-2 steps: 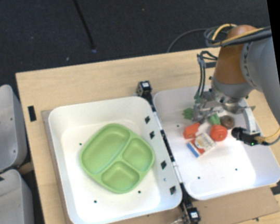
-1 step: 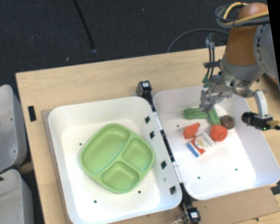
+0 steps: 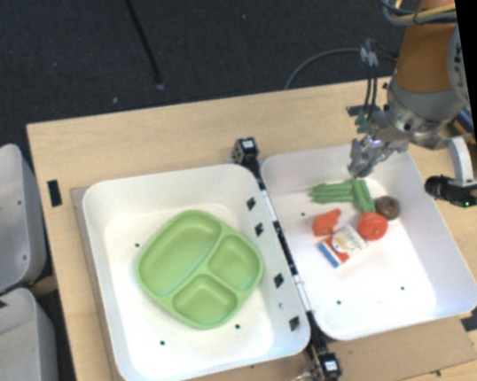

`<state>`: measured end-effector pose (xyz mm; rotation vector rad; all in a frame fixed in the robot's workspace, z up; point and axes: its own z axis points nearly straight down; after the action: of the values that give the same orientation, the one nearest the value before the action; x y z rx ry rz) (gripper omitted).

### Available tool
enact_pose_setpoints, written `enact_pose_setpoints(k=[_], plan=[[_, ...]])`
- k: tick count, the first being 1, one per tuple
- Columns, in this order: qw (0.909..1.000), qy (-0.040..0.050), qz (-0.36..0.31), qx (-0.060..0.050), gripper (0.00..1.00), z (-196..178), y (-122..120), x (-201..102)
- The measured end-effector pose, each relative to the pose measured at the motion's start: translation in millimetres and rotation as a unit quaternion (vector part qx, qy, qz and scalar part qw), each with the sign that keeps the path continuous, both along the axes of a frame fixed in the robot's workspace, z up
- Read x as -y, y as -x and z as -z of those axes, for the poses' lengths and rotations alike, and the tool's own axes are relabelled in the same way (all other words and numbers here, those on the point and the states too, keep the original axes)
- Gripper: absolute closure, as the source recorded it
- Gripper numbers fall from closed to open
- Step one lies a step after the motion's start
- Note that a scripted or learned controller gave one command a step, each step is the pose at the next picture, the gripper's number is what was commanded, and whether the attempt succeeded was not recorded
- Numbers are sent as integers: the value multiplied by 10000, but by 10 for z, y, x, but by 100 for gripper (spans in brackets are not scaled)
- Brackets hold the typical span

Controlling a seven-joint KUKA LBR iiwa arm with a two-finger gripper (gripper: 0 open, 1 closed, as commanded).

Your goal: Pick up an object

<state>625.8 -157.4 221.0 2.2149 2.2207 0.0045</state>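
Nearest the camera, at the worktop's (image 3: 167,138) front edge, a small metal clamp (image 3: 315,377) sits where the two white bins meet. Left of it, the left bin (image 3: 132,336) carries a green three-compartment plate (image 3: 200,268) and nothing else that I can make out. To the right, the right bin (image 3: 399,294) holds a small cluster of toy food toward its far half: a green piece with several prongs (image 3: 339,190), an orange-red chunk (image 3: 325,222) just near of it, a small white, red and blue packet (image 3: 342,245), a round red item (image 3: 372,226) touching or just beside the packet, and a brown ball (image 3: 387,206) at the cluster's right. Reaching in from the right, the arm has its end effector (image 3: 365,159) over the far right part of that bin, just above the green piece's right end. Whether it is clenched or released cannot be told from this angle, and nothing is visibly between its tips. By my reading, the pick is not yet done: every item lies on the bin floor, and descending, closing and lifting remain.
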Motion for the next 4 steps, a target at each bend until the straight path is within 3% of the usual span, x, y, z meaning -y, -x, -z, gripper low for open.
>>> enact_pose_setpoints(k=[1,4], plan=[[10000,4,10,-29,100,167,-3,14],[10000,-16,-20,-29,100,86,304,-1619]])
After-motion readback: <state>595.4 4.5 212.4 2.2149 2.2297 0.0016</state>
